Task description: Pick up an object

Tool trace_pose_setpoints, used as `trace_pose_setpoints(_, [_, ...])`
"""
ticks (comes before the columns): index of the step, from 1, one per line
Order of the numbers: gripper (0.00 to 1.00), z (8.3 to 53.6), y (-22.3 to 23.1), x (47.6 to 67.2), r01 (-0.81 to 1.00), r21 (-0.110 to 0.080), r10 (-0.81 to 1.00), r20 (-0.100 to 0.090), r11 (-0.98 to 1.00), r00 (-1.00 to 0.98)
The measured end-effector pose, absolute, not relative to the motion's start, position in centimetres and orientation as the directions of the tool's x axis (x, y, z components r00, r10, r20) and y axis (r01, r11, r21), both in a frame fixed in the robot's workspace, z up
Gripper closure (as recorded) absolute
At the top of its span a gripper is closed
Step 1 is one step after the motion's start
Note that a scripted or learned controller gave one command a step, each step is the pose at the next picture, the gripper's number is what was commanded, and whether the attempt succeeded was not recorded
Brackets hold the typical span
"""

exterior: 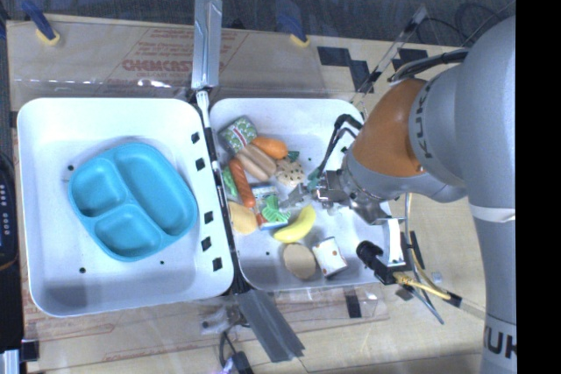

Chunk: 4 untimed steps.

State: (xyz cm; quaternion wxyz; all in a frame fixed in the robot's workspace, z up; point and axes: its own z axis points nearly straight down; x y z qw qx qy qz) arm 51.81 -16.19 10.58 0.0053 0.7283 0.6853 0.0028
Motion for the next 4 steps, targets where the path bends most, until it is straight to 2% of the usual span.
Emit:
trace_pose_setpoints(1, [1.0,11.5,-16.1,51.9,0.998,0.01,0.998,-0.003,-0.055,0.055])
trace_pose_setpoints(2, [0.0,11.5,-16.1,51.8,0.998,0.009,0.998,-0.004,-0.055,0.055])
trace_pose_setpoints(3, [0.0,9.3,-12.9,47.8,0.998,0.004,0.998,0.0,0.063,-0.063])
trace_pose_setpoints(4, [0.0,19.3,-7.4,47.8,0.994,0.001,0.994,0.001,-0.111,0.111])
